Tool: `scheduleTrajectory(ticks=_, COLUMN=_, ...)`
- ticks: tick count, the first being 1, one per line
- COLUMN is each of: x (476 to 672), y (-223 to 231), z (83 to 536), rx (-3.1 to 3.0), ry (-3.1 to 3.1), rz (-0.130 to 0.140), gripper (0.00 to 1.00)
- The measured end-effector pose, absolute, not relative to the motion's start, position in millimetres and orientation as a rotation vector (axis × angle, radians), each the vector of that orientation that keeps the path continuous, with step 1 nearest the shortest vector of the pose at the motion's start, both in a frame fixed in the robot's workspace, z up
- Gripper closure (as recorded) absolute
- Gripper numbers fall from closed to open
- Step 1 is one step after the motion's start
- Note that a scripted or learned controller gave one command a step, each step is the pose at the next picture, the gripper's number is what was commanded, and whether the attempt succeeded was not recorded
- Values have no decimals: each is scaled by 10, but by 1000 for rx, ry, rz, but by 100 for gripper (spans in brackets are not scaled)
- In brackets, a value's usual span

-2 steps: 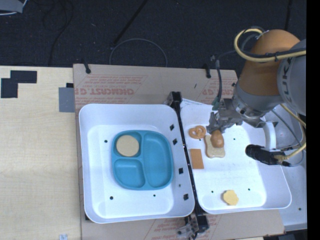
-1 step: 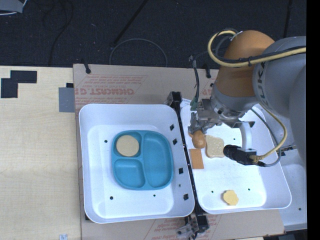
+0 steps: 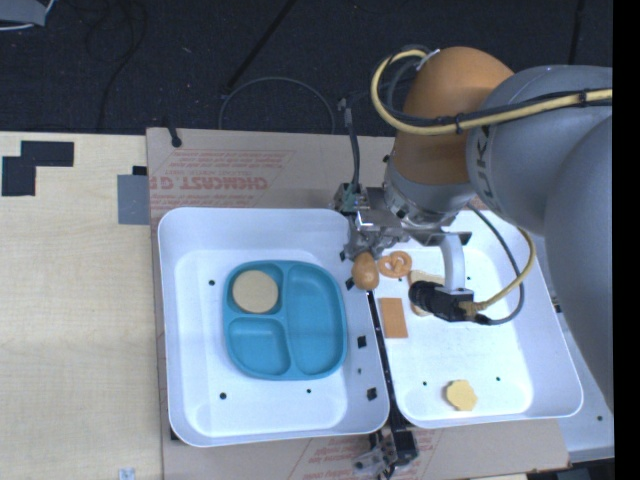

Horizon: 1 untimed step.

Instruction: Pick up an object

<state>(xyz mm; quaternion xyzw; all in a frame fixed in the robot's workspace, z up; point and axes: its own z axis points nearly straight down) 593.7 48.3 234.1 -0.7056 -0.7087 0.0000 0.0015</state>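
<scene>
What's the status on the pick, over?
Gripper low at right bin's left edge, by the brown piece and pretzel. Grasp unconfirmed. Orange slab and yellow piece lie loose. Blue tray in left bin.

Arm (image 3: 520, 158) reaching leftward, wrist low; grip unclear.

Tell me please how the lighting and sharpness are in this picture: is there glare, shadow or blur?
Camera view: even, soft light; the white bins look bright but keep detail; the blue tray casts little shadow; the floor behind is dark; the arm near the lens looks soft, the yellow piece fairly sharp.
</scene>
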Motion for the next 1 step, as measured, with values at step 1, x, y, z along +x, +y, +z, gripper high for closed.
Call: scheduleTrajectory(ticks=1, x=6205, y=982, z=2291, rx=-2217, ry=-2224, rz=1, gripper=100)
